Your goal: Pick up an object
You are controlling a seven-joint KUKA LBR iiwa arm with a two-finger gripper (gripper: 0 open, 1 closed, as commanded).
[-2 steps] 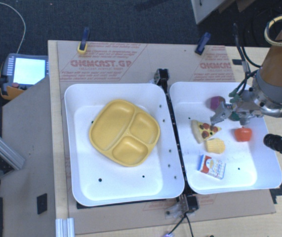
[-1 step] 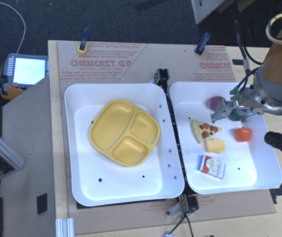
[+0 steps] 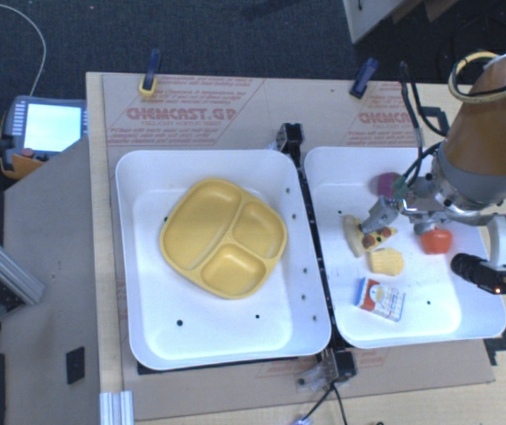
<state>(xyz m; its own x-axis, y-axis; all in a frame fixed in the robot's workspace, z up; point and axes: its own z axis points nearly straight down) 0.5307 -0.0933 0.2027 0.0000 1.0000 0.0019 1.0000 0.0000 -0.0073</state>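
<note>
Small toy pieces, red and yellow (image 3: 377, 235), sit right at the tip of the two-finger gripper (image 3: 382, 220), in the right white bin (image 3: 341, 321); whether it grips them cannot be told. They look light, hard and smooth, best pinched across the narrow middle. At five o'clock lies a pale yellow block (image 3: 385, 261), further a blue-and-white carton (image 3: 380, 298); at three o'clock a red tomato-like ball (image 3: 436, 240); at twelve o'clock a purple lump (image 3: 387, 184).

Dark carpet floor (image 3: 190, 25) around a cardboard-topped bench (image 3: 111, 237).
</note>
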